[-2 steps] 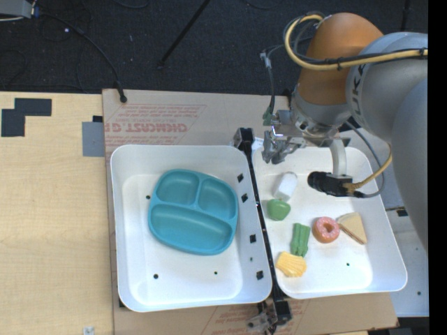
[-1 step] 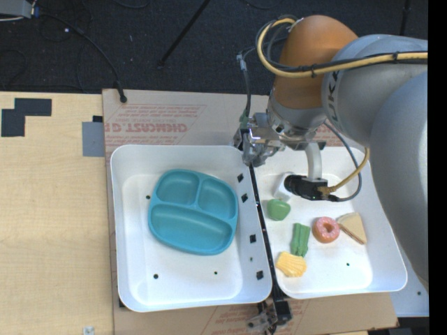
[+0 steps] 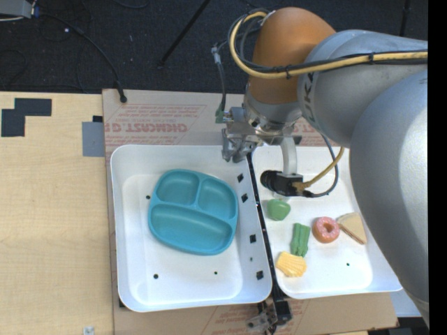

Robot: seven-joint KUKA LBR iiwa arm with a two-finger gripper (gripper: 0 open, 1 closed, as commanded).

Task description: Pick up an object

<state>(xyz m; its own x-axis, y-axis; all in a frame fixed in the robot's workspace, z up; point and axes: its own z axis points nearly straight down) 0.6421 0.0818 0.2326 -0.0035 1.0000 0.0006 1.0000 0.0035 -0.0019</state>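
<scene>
My gripper (image 3: 236, 152) hangs over the far end of the rim between the two bins, under the orange band of the wrist. A teal divided plate (image 3: 193, 211) lies in the left bin (image 3: 133, 271). In the right bin (image 3: 349, 274) lie a small round green piece (image 3: 278, 209), a green stick-shaped piece (image 3: 300, 239), a pink donut (image 3: 325, 229), a tan wedge (image 3: 353, 227) and a yellow piece (image 3: 290, 264). The gripper is up and to the left of the round green piece and touches none of these things.
The grey arm fills the right side and hangs over the right bin's far right corner. Brown cardboard (image 3: 160, 121) lies under both bins. A pale wooden benchtop (image 3: 49, 222) stretches to the left.
</scene>
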